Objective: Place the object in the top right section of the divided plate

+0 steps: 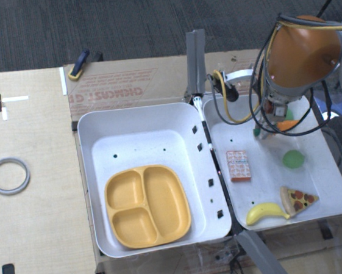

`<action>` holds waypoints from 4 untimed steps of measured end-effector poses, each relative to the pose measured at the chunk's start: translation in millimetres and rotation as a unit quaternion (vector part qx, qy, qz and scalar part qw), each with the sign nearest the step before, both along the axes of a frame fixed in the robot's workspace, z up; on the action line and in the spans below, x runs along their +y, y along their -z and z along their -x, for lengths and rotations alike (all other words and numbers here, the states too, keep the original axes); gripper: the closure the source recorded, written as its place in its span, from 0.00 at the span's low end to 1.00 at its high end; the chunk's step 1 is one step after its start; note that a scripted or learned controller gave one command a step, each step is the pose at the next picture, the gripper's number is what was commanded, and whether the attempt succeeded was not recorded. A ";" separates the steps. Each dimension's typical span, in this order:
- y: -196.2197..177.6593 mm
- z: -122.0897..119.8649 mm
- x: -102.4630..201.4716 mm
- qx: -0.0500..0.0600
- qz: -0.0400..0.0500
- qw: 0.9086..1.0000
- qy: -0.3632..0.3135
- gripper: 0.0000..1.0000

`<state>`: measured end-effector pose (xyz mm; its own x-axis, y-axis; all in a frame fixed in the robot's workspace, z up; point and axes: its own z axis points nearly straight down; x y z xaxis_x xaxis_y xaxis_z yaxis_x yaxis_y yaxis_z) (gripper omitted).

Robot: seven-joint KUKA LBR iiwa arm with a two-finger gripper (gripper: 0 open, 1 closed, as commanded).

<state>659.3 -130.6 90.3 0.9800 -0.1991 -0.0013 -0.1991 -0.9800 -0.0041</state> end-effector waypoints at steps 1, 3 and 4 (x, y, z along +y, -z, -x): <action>1.0 0.9 40.5 0.002 0.000 1.000 0.001 1.00; 0.9 21.4 34.4 0.002 -0.001 1.000 0.002 1.00; 1.3 0.9 39.1 0.002 -0.001 1.000 0.006 1.00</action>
